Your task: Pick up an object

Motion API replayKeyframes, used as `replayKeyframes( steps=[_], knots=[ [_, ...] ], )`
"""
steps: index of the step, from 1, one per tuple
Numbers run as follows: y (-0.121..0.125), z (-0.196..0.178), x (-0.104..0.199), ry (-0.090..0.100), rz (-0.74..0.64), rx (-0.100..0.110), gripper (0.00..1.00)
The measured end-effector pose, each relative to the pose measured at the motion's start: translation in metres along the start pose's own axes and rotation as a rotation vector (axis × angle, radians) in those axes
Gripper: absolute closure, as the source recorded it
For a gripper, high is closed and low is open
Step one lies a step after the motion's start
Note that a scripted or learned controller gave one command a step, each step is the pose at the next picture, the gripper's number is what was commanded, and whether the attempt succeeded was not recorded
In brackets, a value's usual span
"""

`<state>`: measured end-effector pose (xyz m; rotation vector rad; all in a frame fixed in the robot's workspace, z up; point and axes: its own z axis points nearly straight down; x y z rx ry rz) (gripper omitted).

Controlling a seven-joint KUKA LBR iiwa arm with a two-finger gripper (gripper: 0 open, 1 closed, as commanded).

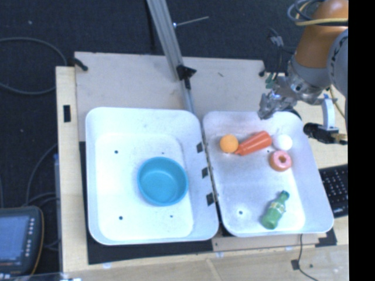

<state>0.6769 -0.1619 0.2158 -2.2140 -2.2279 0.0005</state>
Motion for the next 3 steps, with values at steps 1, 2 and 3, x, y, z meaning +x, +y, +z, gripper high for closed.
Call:
replayKeyframes(
  steps=[1,2,3],
  knots=[
    [-0.005,0.003,0.048,0.001,-0.002,0.001,1.00],
    [-0.009,-0.016,0.102,0.004,-0.003,0.000,1.00],
    [-0.003,-0.015,0.160,0.001,-0.003,-0.004,1.00]
  ],
)
